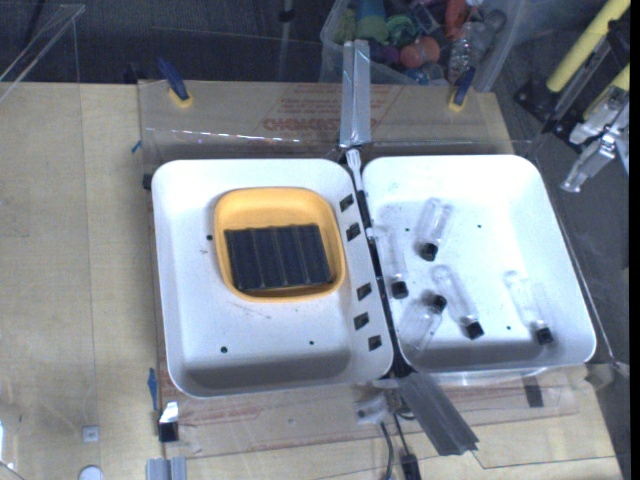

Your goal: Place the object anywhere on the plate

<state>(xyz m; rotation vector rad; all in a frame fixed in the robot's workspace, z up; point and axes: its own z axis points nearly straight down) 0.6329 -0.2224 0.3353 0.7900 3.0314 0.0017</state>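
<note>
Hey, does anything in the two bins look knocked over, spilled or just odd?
Nothing spilled or broken. The clear vials with dark caps lie on their sides at mixed angles in the right bin, not lined up. The yellow plate in the left bin already carries a dark ribbed slab.

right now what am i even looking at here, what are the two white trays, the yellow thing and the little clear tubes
This is one camera fixed above a bench, looking down at a slant. Two shallow white bins sit side by side. The left bin holds a yellow plate with a dark ribbed block lying on it. The right bin holds several small clear bottles with black caps, all lying on their sides, for example one near the top and one near the right wall. At the top right edge you can see a silvery part of the robot, parked well away from both bins. Nothing is being held over the bins. Behind the bench stands a clear tub of colourful toys.
</note>
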